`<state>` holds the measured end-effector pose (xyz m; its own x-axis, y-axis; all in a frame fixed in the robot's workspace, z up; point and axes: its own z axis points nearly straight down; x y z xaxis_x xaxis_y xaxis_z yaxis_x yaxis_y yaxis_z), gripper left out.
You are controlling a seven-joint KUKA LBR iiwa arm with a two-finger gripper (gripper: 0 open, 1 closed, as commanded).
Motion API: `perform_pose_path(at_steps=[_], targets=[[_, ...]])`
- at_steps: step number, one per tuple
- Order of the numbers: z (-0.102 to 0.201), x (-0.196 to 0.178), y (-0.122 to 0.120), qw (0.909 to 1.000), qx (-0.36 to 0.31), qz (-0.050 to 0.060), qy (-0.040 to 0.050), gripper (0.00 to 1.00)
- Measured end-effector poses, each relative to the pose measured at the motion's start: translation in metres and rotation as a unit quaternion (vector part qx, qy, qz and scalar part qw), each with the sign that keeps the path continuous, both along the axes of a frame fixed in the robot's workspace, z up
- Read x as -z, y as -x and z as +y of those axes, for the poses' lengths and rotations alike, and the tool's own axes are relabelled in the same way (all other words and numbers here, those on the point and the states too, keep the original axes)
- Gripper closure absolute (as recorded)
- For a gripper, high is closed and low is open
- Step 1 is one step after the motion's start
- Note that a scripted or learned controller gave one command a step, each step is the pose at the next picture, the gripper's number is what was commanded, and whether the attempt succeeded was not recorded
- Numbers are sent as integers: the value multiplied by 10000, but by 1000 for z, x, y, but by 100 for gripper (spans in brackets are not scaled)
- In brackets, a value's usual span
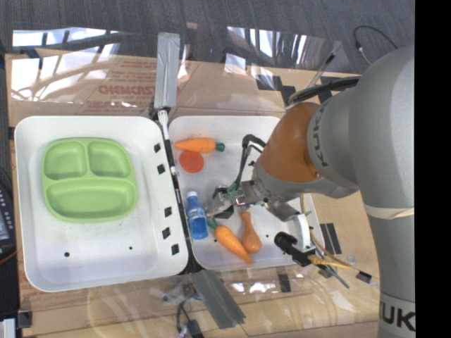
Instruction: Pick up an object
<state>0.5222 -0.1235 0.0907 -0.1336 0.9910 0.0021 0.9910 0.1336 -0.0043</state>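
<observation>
A small blue bottle (196, 217), probably light, stiff and slippery, is best gripped across its middle; the jaws' state cannot be told.

Bench (91, 305), left white bin (91, 253), right white bin (236, 129)

Robotics lab or test cell. Signs: big grey industrial arm (373, 139) with KUKA lettering and orange band; two shallow white bins, left bin (28, 189) and right bin (232, 129), side by side on bench (303, 305) lined with printed cardboard (120, 83); seams patched with grey tape (167, 65); dark grey office-type carpet (141, 2) beyond bench; plastic toy carrot (196, 145) lying in right bin
</observation>
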Motion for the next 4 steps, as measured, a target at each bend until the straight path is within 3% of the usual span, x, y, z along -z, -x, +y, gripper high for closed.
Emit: perform_pose_path(at_steps=[1, 2, 3, 4], targets=[[4, 0, -36, 9996, 296, -4, 7, 0], [5, -9, -36, 9996, 278, 10, 6, 100], [-14, -1, -27, 9963, 855, 4, 1, 100], [28, -125, -45, 9981, 615, -22, 7, 100]])
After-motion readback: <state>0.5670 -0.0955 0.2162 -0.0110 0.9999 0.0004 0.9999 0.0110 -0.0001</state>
